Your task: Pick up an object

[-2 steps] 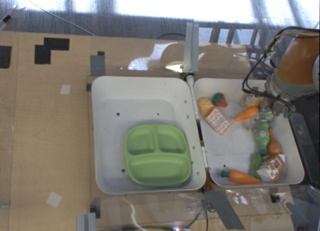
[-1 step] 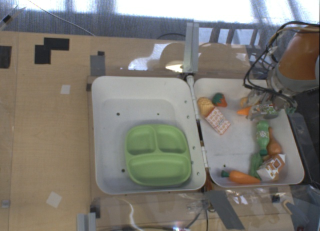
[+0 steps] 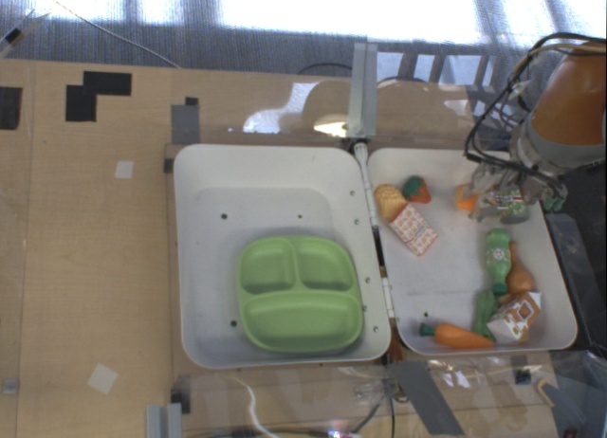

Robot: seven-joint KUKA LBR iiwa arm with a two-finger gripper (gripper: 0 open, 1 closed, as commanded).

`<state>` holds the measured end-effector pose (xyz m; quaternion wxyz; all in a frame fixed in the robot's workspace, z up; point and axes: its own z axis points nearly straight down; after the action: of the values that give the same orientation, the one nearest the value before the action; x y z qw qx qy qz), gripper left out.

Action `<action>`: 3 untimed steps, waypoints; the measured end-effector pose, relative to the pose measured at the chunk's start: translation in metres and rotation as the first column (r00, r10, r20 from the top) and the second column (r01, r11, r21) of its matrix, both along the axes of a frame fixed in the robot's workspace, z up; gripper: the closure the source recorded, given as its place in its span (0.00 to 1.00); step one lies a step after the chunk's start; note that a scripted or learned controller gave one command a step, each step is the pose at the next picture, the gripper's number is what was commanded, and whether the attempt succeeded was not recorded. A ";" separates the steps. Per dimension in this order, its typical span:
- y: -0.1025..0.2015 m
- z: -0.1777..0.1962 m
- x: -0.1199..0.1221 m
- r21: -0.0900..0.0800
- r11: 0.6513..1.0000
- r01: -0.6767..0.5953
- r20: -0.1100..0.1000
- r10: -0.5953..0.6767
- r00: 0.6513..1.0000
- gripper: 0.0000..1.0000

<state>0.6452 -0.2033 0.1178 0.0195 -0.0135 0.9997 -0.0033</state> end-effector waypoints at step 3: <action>0.000 -0.012 0.008 0.003 0.999 0.035 -0.010 -0.035 0.999 1.00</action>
<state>0.6528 -0.2038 0.1054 0.0144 0.0037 0.9999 -0.0019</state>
